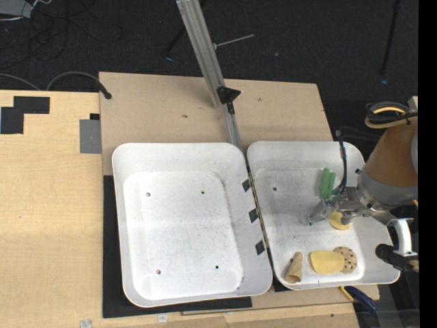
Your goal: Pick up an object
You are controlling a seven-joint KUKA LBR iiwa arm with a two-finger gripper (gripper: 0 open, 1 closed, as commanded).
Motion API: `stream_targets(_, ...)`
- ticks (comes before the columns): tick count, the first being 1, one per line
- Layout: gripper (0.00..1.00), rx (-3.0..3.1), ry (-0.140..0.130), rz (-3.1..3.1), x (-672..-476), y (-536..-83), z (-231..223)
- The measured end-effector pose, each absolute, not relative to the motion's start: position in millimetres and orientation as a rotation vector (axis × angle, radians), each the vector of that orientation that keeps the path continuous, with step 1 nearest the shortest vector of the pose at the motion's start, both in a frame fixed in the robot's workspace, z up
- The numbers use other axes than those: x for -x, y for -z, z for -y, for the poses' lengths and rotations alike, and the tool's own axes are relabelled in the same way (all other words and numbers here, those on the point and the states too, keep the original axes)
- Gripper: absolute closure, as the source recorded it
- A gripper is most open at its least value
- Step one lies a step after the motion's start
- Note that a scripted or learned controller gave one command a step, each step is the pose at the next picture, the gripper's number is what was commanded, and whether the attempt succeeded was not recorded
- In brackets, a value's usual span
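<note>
Gripper (322,214) first, and we find it low inside the right bin (290,166), near that bin's right side, with a thin grey finger slanting down to the left toward the floor. We cannot tell how its jaws stand, and we see nothing between them. Just beside it on the right lies a small yellow piece (339,221), partly tucked under the wrist, so close that we cannot say whether they touch. A green block (328,182) stands just above the gripper, against the arm's wrist.

Now the arm (392,166): we see it coming in from the right edge, its broad orange band sitting over the bin's right rim, the grey wrist below it angled down and left into the bin.

On to the bins, biggest thing first. We have the left bin (136,162), white and shallow, lying against the right bin along a shared edge with black clips. Along the right bin's near edge we count three things well apart from the gripper: a pale yellow slab (325,262), a round cookie (346,258) with dark chips touching its right side, and a tan cone (294,268) to their left, tilted.
</note>
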State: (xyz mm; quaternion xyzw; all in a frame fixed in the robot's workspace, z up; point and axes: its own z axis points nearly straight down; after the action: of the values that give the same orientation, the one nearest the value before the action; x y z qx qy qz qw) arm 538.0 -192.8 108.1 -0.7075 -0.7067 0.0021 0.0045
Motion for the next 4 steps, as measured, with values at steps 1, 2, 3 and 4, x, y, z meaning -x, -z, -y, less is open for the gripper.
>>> stream_targets(1, 1.00, 2.227, -0.003, 2.211, -538.9, -122, 195)
stream_targets(2, 1.00, 2.222, 0.002, 2.223, -542.8, -164, 194)
stream_targets(3, 1.00, 2.222, 0.002, 2.224, -543.6, -212, 195)
stream_targets(4, 1.00, 2.214, -0.001, 2.223, -550.6, -205, 143)
